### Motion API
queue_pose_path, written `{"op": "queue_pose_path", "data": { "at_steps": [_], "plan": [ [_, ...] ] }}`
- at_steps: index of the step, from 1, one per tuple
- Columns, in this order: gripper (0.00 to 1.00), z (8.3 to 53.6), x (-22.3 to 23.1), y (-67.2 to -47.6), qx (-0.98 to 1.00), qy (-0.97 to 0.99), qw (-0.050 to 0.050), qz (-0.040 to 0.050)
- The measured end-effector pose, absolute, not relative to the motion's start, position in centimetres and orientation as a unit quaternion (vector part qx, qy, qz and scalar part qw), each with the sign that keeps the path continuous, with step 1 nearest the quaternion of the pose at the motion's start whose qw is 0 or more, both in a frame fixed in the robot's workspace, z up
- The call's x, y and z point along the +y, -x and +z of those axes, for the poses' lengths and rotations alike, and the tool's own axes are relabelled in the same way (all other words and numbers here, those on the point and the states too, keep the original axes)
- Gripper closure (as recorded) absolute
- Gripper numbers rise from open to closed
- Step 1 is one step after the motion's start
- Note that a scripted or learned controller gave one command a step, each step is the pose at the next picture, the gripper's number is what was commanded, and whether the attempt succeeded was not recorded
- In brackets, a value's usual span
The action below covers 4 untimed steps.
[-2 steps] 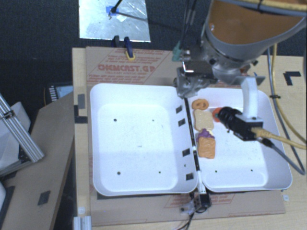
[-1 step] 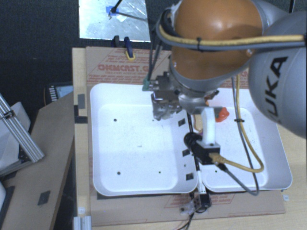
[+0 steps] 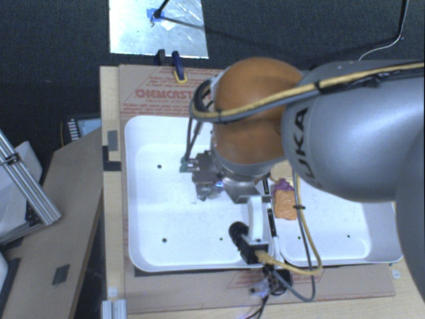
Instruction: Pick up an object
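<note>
At the far left of the frame a slanted aluminium rail [image 3: 26,181] crosses a tan side table [image 3: 63,205], outside the work area. Next to it comes the cardboard sheet [image 3: 156,92] with red lettering, lying under my two bins; at its upper edge a blue and yellow clamp [image 3: 178,66] grips it, and above that, in the upper left of the frame, a shiny metal plate [image 3: 156,18] lies on the dark floor. The left bin [image 3: 149,198] takes up the left centre of the picture, its white floor bare apart from a few small dark dots. My gripper [image 3: 207,178] hangs over that bin's right part, near the middle of the frame, just below my orange band [image 3: 255,115]; from this angle my wrist hides the tips, so I cannot tell how the gripper is set or whether anything is in it. Black and yellow cables [image 3: 265,244] run down across the divider between the bins toward the lower centre. Right of the divider, in the right bin [image 3: 339,234], an orange object [image 3: 286,206] with a small purple piece [image 3: 284,185] touching its top lies against the left wall, partly behind the cables. My grey arm [image 3: 358,131] fills the upper right.
</note>
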State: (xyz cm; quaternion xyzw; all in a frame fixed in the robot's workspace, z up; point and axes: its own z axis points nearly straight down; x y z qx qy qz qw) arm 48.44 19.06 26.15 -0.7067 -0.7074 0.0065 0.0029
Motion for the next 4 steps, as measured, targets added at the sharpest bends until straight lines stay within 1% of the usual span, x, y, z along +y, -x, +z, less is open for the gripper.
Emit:
{"op": "queue_pose_path", "data": {
  "at_steps": [1,2,3,4],
  "plan": [
    [1.00,12.9,17.5,-53.1,-0.706,0.708,0.001,0.0043],
    [1.00,29.4,24.0,-51.3,-0.711,0.703,-0.002,-0.0097],
    [1.00,38.8,18.3,-49.2,-0.706,0.708,-0.003,-0.0058],
    [1.00,37.8,23.7,-51.7,-0.710,0.704,0.000,-0.0017]
  ]
}}
